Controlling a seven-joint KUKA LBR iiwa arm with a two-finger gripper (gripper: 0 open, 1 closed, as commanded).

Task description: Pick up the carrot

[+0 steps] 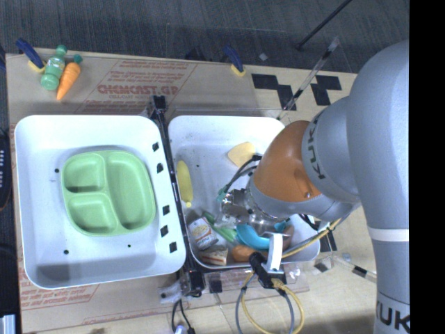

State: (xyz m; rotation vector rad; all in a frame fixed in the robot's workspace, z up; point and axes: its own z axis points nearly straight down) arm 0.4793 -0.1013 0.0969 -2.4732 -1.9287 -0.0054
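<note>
**Entry: my gripper low in the right bin, contents listed outward**

- Tool: my gripper sits low over the clutter in the right bin, mostly covered by my own wrist and its orange band. Apart or together: I cannot tell. Nothing can be seen clamped in it.
- Just beside the gripper, towards the bin's near edge: a blue curved piece. Touching that is an orange piece, too hidden to identify.
- Near the gripper, on the side away from my arm: a small labelled can, with a layered wedge below it.
- Further out the same way: a yellow oblong lying along the bin's dividing wall.
- Past the gripper, towards the far wall: a pale yellow slab.
- Next bin over: the left bin holds a green divided plate.
- Well apart from the gripper, outside both bins on the cardboard's far corner: the carrot, orange with a green top, beside a green bottle.
</note>
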